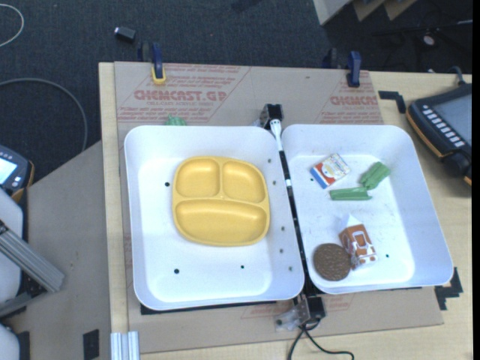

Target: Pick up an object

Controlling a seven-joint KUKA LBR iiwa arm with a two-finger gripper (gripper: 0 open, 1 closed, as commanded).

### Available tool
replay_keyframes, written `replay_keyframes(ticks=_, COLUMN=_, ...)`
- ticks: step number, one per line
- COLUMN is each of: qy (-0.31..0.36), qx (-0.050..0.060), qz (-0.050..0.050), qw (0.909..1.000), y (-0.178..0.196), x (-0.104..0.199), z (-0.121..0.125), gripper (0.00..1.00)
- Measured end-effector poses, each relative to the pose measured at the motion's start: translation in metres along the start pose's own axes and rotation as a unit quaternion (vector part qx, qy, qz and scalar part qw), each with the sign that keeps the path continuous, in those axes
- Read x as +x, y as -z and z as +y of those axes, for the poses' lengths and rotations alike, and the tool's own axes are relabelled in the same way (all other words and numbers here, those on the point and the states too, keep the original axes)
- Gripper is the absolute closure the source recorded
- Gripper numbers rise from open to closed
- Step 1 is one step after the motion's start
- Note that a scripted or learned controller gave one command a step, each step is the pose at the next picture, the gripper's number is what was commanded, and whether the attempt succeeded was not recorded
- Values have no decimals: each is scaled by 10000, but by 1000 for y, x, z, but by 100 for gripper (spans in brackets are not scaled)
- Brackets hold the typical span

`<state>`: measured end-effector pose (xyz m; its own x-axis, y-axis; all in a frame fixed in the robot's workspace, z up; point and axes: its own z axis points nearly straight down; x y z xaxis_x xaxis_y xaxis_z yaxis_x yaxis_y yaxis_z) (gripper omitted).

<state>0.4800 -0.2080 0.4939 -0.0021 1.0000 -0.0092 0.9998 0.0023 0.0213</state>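
Note:
The right bin [420, 223] holds several small objects. A white, red and blue packet [330, 170] lies near its upper left. Two green pieces sit to the right of it, one short and tilted [374, 175], one long and flat [349, 194]. A brown round disc [331, 262] rests near the bin's front, touching an orange and white wrapped item [358, 245] beside it.
The left bin [142, 201] bears a yellow three-compartment plate [221, 200] at its middle. A black divider strip [286, 186] runs between the bins. Blue clamps [157, 61] hold the cardboard base at the back. A tablet-like pendant [448, 126] lies at the right.

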Motion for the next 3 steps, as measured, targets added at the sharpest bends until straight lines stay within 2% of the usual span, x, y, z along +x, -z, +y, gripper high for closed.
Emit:
replay_keyframes(ticks=1, qy=-22, qx=157, qz=65, qw=9999, y=-163, x=-15, z=-5, gripper=0)
replay_keyframes(ticks=2, qy=0, qx=11, qz=2, qw=10000, y=-14, x=-17, z=0, gripper=0)
replay_keyframes(ticks=3, qy=-16, qx=138, qz=59, qw=9999, y=-136, x=-14, z=-4, gripper=0)
